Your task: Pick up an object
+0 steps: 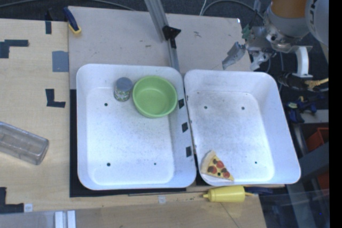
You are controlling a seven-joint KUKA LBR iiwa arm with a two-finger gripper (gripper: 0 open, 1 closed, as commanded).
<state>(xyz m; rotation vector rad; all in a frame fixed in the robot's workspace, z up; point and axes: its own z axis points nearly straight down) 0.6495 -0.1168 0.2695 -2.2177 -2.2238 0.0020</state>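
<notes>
Above the far rim of the right bin: gripper, fingers apart, nothing between them. Nearest candidate: pizza slice, flat in that bin's near-left corner against the wall, long axis diagonal, tip toward the near right. Risk: fingers may skid over so thin a piece, or strike the wall.

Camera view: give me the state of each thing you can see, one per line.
Green bowl: upright in the left bin, touching the can.
Can: upright, beside the bowl.
Pizza slice: flat in the right bin, near corner.
Yellow bottle: lying on the bench.
End effector: above the right bin's far edge, holding nothing.
</notes>
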